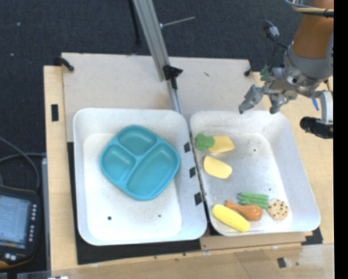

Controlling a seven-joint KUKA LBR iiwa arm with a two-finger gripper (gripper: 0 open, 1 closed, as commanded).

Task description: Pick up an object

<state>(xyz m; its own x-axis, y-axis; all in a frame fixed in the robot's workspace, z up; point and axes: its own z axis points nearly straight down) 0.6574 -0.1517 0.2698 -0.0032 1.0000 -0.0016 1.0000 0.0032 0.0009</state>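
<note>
The gripper [260, 102], fingers spread and holding nothing, hangs over the far rim of the right bin [299, 156], well apart from the toy food inside. A pale yellow slice [217, 167] lies alone near the bin's left wall, with a green-and-yellow piece [213, 143] just beyond it; a yellow corn-like piece [230, 217], carrot [247, 210] and cookie [277, 208] crowd the near edge. The slice looks light, stiff and smooth, likely slippery; pinching across its short sides seems safest
</note>
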